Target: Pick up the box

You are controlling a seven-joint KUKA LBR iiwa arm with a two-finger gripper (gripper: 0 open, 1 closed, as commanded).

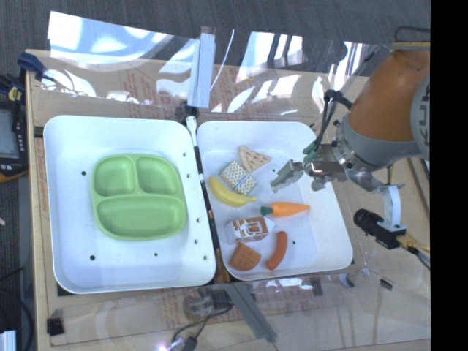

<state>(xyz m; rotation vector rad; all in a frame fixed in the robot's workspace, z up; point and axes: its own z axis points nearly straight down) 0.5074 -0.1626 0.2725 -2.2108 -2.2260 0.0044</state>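
- The box is the little brown-and-white carton in the right bin, sitting low in the middle of the pile of play food.
- Around it: banana at about 11 o'clock, carrot at about 2 o'clock and just beside it, sausage at 4 o'clock, and a brownish wedge-shaped piece at 6 o'clock that looks like it's touching or nearly touching the box's lower edge.
- The gripper hangs over the upper right part of the same bin, roughly at 1 o'clock from the box, with nothing between its fingers. They look a bit apart, but honestly I can't tell from this angle.
- The box lies flat on its side, long axis running roughly 9 to 3 o'clock, tipped slightly so the right end sits a touch higher in the picture. I can't tell which end is its top.
- So my take on doing this well: come down straight over the middle of the box and turn the wrist so the fingers close across the short side, i.e. pinching from 12 and 6 o'clock.
- The tricky bit is the 6 o'clock finger, since the wedge crowds that edge. The carrot tip could get bumped too.
- The left bin just has the green divided plate, well apart from all this.
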